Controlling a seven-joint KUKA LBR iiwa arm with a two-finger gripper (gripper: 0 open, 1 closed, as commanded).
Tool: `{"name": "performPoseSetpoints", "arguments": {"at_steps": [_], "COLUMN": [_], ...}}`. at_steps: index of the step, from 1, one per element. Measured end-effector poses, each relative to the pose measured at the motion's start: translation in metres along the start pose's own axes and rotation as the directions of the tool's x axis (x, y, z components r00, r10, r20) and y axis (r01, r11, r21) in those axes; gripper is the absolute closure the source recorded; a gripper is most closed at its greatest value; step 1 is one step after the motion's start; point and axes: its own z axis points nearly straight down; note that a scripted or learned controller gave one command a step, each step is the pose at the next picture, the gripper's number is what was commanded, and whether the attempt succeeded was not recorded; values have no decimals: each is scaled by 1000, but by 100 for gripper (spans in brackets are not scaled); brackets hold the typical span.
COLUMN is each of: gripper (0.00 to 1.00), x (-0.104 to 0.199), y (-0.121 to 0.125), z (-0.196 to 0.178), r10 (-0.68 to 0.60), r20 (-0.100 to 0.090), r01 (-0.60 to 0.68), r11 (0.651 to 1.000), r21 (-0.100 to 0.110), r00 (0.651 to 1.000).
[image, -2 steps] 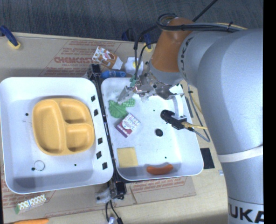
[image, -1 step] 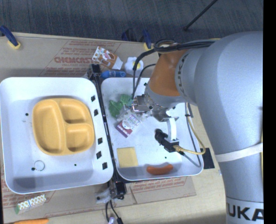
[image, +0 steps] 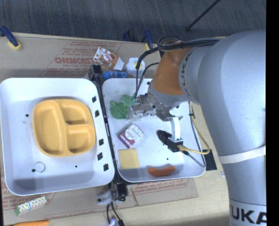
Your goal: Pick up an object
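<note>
The gripper [image: 138,105] sits low beside the green toy [image: 121,106] in the right bin [image: 191,171]; I cannot tell its state. It might push the toy away.

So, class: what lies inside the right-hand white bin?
In the right bin: a green leafy item, a purple-and-white packet, a yellow square slab and an orange sausage-shaped piece. The arm covers the bin's upper right part.

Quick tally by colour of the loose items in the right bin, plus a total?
Green: 1, the crumpled green item
Purple and white: 1, the small packet
Yellow: 1, the flat square
Orange: 1, the sausage-shaped piece
Total: 4 in the right bin
</note>
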Motion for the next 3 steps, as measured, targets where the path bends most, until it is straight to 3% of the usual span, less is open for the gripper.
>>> {"name": "performPoseSetpoints", "arguments": {"at_steps": [1, 2, 3], "gripper": [100, 0, 0], "x": [-13, -13, 1], "y": [6, 5, -11], "z": [-148, -147, 6], "r10": [-111, -111, -188], "r20": [1, 1, -2], "r01": [111, 111, 188], "r11": [994, 994, 982], "r21": [-7, -5, 1], "r00": [994, 994, 982]}}
